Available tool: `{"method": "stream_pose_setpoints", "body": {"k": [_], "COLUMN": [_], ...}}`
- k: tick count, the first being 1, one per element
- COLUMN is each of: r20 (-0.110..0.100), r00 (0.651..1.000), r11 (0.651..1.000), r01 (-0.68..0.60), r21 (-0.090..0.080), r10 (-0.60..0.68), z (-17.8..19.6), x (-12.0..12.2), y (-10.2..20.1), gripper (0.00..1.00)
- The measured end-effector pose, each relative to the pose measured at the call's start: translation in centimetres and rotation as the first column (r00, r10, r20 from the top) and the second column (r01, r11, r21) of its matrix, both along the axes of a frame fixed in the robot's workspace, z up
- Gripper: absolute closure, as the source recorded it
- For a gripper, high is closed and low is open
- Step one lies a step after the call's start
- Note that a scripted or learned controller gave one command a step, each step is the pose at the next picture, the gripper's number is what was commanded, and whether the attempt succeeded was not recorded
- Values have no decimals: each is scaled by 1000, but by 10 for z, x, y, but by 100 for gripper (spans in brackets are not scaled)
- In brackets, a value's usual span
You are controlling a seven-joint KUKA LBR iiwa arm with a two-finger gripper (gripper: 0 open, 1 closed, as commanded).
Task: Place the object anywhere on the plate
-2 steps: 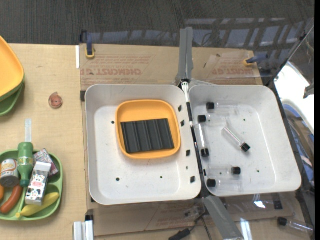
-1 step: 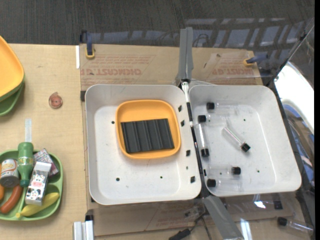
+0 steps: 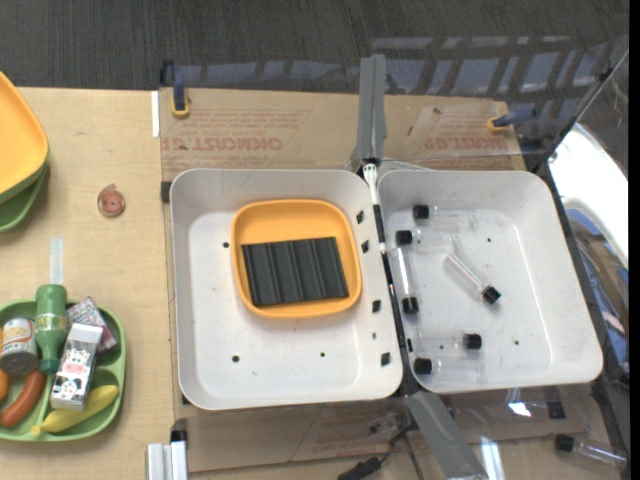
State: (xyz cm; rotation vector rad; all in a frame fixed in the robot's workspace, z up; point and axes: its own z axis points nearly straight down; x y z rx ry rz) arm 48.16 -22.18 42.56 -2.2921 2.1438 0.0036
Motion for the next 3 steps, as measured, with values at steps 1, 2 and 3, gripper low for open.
{"method": "stream_pose_setpoints", "body": {"k": [1,2,3], "r20": [1,2,4], "r00": [922,741,551], "r11": [922,741,551], "r01": [-386,-671,-834], "r21": [1,0,-1], "r10": [386,671,834], "z": [-10,-93,-60], "x": [-3,71,64], "y": [5,14,16], "gripper": [0,0,0]}}
